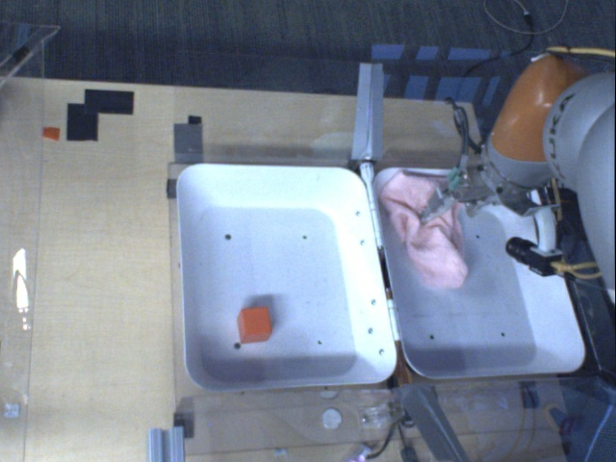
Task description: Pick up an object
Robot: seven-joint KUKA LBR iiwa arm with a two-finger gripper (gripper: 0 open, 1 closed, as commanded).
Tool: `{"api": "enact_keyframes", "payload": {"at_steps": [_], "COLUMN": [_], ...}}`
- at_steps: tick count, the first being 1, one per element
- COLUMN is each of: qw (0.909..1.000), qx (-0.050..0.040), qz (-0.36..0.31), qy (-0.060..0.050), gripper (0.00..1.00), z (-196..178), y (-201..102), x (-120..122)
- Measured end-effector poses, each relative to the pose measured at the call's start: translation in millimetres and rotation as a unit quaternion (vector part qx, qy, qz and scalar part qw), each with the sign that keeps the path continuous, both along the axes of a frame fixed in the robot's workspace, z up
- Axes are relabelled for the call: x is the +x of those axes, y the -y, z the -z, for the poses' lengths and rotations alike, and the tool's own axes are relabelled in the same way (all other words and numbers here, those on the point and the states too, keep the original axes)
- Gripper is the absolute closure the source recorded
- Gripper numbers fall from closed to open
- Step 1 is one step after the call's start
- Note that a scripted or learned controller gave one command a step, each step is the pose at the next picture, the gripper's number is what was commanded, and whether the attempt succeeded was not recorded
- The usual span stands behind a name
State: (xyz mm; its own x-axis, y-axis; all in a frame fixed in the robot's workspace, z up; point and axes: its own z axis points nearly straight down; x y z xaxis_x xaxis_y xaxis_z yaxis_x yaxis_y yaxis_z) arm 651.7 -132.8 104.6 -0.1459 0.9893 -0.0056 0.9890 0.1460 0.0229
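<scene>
Bench: we see a pale wooden top (96, 287) with black patches (96, 112) and a small orange marker (51, 134) near its far left.
Floor: dark blue-grey carpet (241, 17) beyond the bench.
Cable: a thin loop (510, 12) lies on the carpet.
Panel: a clear sheet (24, 51) at far left.

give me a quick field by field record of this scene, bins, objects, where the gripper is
left bin: white, shallow, holds one item
orange block: lying in the left bin, toward its near side, apart from the walls
right bin: white, shallow, beside the left bin
pink cloth: crumpled in the far left part of the right bin, next to the divider
gripper: low over the cloth's upper right edge; grip state cannot be told
arm: grey with orange band, entering from the right
task state: nothing visibly lifted
</scene>
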Motion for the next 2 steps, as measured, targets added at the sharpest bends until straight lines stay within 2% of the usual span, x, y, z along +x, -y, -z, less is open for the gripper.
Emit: {"api": "enact_keyframes", "payload": {"at_steps": [1,2], "qw": [0.9999,0.9999], "qx": [0.0002,0.0008], "qz": [-0.012,-0.014], "qy": [-0.005,-0.001], "gripper": [0.00,1.00], "z": [13.9,0.6], "y": [-35.1,-37.2], "x": [-15.5,-12.5]}}
